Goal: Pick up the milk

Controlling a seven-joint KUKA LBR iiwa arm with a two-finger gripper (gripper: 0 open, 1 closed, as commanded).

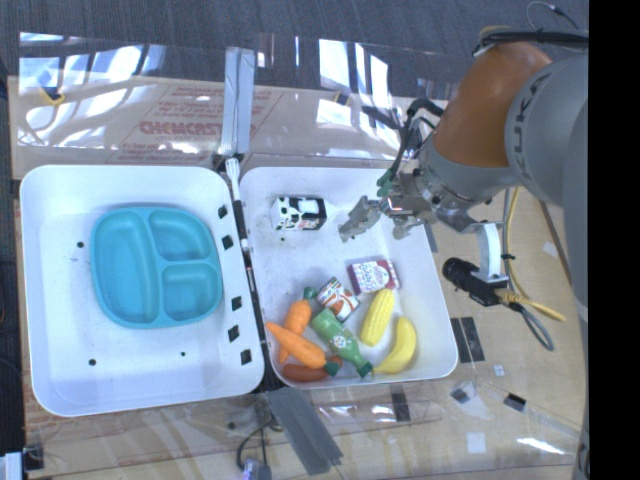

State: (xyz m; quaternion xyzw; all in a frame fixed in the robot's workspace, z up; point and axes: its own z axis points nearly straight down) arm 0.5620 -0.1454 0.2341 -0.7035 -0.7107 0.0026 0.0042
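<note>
A grey arm with an orange band reaches in from the right, its tool (pixel 383 218) hanging over the far part of the right bin (pixel 432 268) with its fingers spread wide and nothing between them, apparently readied for a grasp. The milk (pixel 300 214), a small cow-patterned carton, lies alone at the far left of that bin, just left of the tool and apart from the toy food heaped at the near end: corn (pixel 377 314), banana (pixel 400 346), carrots (pixel 295 336). A blue tray (pixel 157 266) occupies the left bin.
</note>
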